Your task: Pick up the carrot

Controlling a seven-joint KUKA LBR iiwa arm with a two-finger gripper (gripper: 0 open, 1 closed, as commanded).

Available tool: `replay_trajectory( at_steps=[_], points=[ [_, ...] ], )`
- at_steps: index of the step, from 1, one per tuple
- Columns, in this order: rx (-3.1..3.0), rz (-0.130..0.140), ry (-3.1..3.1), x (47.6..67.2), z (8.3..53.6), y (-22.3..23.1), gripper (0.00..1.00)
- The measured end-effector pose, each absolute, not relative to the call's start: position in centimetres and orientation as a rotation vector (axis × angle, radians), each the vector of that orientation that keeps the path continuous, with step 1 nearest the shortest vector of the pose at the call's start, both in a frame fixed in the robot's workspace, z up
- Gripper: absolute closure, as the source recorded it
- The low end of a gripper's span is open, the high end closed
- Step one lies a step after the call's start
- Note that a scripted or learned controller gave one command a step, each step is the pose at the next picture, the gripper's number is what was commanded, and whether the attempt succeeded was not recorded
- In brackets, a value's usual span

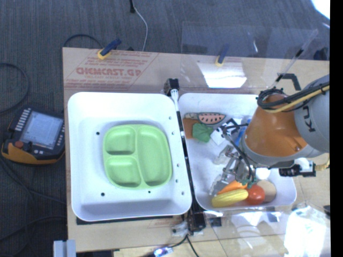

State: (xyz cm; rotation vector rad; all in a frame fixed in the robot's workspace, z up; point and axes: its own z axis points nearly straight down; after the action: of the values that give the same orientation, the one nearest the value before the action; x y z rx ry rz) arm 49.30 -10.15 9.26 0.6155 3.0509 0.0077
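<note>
Several toy foods are crowding the near corner of the right bin (199, 199): a yellow corn cob (229, 198), a red tomato (256, 195), and the carrot (233, 186) lying just behind the corn. My gripper (228, 176) is hanging right over the carrot, its fingers parted, gripping nothing. Farther back a watermelon slice (212, 118) is sitting. The green divided plate (137, 155) is resting in the left bin (80, 122).

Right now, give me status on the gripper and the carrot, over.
Gripper low in right bin, just above carrot. Grasp unconfirmed. Carrot crowded: corn against it in front, tomato alongside.
</note>
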Motion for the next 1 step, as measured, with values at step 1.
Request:
replay_trajectory(
  at_steps=[1],
  points=[
    [0.617, 0.011, 3.053, 49.28, 10.24, -10.04, 1.00]
  ],
)
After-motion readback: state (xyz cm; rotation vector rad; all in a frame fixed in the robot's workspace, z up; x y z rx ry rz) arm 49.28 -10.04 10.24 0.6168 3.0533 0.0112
